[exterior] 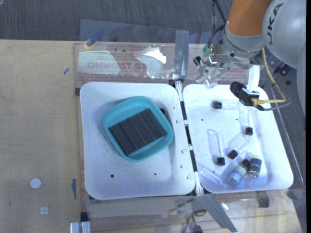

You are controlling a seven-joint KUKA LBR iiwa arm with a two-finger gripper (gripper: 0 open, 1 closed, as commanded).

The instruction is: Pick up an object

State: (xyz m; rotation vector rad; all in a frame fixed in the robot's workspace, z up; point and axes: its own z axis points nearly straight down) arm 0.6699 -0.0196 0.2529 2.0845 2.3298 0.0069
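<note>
1. Nearest the lens, the grey KUKA arm with its orange band [252, 13] fills the upper right corner, and it is also the largest thing here. It reaches down over the far edge of the right bin.
2. Next in size, the two shallow white plastic bins sit side by side: the left bin [97, 174] and the right bin [277, 164].
3. A teal rounded-square tray holding a dark ribbed pad [138, 128] lies tilted in the middle of the left bin.
4. Clear plastic vials with black caps [216, 147] are scattered across the right bin, most of them clustered at its near right corner beside two small bottles with dark tops [245, 169].
5. One loose black cap [216, 104] lies near the far end of the right bin.
6. The metal two-finger gripper [208, 76] hangs above the right bin's far rim, apart from every object; I cannot tell how its jaws stand.
7. Judged from this, the approach step is in hand. Next, the arm must move toward the vials, descend over one and close on it.
</note>
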